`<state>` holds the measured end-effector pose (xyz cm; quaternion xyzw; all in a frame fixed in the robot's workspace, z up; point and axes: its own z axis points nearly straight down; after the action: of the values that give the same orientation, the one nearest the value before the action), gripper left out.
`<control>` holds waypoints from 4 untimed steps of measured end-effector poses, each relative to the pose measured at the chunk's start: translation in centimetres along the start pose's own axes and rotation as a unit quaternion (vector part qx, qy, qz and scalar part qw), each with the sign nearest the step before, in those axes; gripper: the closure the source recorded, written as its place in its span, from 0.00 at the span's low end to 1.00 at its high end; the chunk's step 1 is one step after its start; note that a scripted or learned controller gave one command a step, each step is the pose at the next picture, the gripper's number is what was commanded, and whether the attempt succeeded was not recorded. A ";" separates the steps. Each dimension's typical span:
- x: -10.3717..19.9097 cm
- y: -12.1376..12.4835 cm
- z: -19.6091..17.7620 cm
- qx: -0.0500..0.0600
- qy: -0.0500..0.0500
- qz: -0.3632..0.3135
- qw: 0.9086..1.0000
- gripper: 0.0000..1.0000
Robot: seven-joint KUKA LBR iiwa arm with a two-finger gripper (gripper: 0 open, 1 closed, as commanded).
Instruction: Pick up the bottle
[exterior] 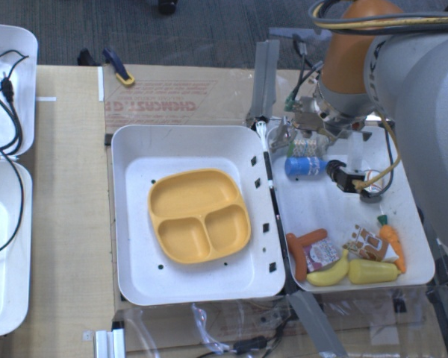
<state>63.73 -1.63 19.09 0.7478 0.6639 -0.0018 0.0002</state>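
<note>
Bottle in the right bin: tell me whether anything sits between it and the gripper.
Nothing visible does. The bottle lies on its side near the right bin's far left corner, with the gripper directly over it. The toy food is heaped at the bin's near end, well apart.

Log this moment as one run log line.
arm: over right bin | tool: at far end, above bottle | bottle: lying in bin | grasp: cannot tell | left bin: yellow tray
</note>
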 end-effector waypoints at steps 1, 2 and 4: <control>-2.6 -2.7 -8.1 0.000 0.000 -0.002 1.000 0.00; 2.4 -2.6 0.1 0.001 0.000 -0.012 1.000 0.00; 2.4 -2.6 0.1 0.001 0.000 -0.012 1.000 0.00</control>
<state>61.39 1.05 19.02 0.7400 0.6725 -0.0021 -0.0005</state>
